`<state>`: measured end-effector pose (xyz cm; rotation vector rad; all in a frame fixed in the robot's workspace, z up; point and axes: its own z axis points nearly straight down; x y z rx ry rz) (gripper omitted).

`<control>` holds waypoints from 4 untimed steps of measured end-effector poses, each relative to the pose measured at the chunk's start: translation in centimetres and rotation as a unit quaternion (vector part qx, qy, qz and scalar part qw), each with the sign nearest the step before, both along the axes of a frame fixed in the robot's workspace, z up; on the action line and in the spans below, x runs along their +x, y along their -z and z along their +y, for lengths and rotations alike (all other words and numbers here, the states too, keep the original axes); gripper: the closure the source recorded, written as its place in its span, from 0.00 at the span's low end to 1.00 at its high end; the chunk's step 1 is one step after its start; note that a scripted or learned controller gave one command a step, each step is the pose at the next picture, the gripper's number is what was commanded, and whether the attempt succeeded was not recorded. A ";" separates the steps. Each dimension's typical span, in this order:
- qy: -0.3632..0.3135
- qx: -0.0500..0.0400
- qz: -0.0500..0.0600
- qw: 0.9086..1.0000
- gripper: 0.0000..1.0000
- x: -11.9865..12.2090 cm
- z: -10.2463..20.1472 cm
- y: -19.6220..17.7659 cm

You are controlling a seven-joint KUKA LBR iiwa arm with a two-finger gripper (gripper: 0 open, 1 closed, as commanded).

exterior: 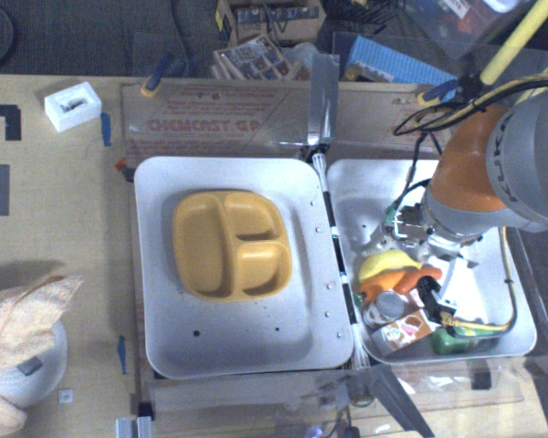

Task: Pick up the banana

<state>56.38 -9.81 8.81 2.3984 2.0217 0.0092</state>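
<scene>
Gripper [426, 261] hovered right by the banana [390, 264], its grip state impossible to tell, and the crowding orange piece [397, 279] risked a mis-grab

plate [230, 243] in left bin [155, 336]

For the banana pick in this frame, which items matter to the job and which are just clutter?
Belongs to the job:
- curved yellow banana in the right white bin
- the arm's hand, directly beside the banana

Just lying about:
- orange carrot-like piece
- small printed carton
- green item
- yellow divided plastic tray in the left white bin
</scene>
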 end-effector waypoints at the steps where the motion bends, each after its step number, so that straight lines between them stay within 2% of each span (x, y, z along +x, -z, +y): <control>1: 0.003 0.000 -0.003 1.000 1.00 0.1 -0.3 -1.1; 2: 0.003 0.000 -0.002 1.000 0.00 0.1 -0.2 -1.1; 3: -0.087 0.000 -0.001 0.996 0.00 -2.7 0.7 0.0; 4: -0.084 -0.001 -0.004 0.996 1.00 -2.5 0.4 -1.2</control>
